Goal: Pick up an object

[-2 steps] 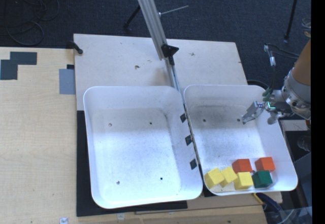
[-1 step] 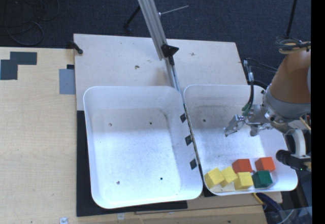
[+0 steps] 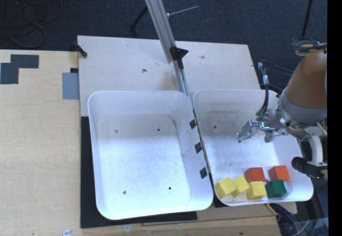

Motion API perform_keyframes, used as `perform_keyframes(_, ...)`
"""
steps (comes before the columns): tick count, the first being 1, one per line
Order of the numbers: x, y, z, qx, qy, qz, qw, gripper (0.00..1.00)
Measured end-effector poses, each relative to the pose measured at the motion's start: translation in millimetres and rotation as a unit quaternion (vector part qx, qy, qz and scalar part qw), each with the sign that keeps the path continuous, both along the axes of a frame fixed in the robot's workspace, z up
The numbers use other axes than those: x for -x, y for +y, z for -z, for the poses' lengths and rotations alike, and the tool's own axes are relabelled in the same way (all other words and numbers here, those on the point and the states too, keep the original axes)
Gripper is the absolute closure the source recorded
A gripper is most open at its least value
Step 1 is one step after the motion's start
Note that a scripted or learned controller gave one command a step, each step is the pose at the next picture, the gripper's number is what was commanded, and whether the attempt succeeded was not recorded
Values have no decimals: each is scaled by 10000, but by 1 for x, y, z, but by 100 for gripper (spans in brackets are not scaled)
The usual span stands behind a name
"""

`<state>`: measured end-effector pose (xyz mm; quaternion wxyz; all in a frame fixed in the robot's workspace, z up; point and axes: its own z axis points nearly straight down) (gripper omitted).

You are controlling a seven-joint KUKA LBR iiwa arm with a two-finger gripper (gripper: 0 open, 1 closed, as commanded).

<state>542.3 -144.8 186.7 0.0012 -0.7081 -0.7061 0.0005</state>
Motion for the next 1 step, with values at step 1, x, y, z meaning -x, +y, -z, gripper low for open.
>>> perform_keyframes(1, 53, 30, 94, 13, -46, -27, 10000, 0)
